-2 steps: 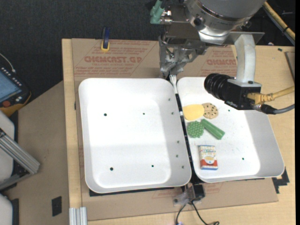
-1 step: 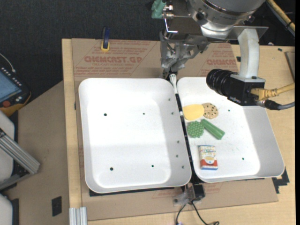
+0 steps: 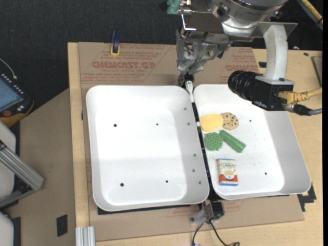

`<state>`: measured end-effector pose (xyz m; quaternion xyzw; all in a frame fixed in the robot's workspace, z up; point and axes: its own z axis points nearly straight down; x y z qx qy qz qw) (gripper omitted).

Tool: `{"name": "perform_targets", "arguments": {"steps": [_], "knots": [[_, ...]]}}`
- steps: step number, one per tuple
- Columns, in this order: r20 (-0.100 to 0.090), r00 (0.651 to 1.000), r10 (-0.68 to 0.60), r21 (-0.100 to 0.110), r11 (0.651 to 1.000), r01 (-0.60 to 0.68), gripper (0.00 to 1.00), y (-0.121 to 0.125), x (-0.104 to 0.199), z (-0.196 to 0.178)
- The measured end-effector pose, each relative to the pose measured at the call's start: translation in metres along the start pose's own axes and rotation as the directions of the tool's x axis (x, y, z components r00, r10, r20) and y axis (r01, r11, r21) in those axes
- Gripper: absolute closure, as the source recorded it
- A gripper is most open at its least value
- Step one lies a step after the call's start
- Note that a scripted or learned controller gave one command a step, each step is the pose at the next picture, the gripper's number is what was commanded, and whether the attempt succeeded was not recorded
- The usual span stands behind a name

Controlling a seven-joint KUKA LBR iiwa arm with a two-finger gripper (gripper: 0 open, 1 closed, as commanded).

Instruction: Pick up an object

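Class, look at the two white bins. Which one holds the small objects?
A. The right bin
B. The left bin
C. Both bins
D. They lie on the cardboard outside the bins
A: the yellow piece, cookie, green piece and small carton all lie inside the right bin.

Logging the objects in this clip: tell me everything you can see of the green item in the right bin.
The green item looks like a plastic toy vegetable, perhaps broccoli: a bumpy rounded head toward the bin divider and a smooth lighter stalk angled down to the right. It lies flat on the right bin floor, just below the yellow piece and cookie, seemingly touching the yellow one. The small carton lies apart below.
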<state>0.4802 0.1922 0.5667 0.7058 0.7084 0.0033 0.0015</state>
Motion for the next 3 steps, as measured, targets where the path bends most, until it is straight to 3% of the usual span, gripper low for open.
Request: {"name": "perform_targets", "arguments": {"steps": [1,2,3], "knots": [[0.003,1.000,0.005,0.003,1.000,-0.005,1.00,0.082,0.033,0.035],[0.004,1.000,0.000,0.014,1.000,0.000,1.00,0.005,0.032,0.064],[-0.001,1.000,0.002,0.002,1.000,-0.002,1.00,-0.001,0.032,0.030]]}}
